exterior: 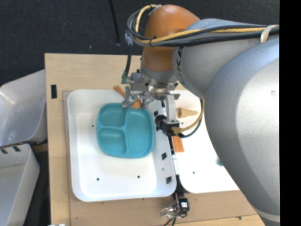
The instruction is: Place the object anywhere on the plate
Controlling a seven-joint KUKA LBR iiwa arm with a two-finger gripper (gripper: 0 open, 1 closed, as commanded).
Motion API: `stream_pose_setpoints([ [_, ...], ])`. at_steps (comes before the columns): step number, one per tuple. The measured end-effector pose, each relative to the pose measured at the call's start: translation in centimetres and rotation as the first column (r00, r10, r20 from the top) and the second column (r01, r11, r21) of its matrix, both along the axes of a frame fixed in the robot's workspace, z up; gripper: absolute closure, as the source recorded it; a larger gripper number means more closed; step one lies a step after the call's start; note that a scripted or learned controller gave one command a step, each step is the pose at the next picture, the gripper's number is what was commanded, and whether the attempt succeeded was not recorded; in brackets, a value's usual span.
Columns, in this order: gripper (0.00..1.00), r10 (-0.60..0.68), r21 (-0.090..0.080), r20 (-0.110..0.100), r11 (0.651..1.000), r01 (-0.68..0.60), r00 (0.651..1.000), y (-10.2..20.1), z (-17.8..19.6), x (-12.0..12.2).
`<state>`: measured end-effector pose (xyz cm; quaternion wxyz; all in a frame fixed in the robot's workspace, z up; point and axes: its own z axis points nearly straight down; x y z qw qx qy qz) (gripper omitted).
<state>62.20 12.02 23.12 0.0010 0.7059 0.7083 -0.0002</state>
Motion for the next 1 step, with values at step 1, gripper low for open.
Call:
stream_pose_setpoints([
  [1,0.0,0.0,-0.001,0.0,1.0,0.0,1.0,-0.06,0.05,-0.03],
])
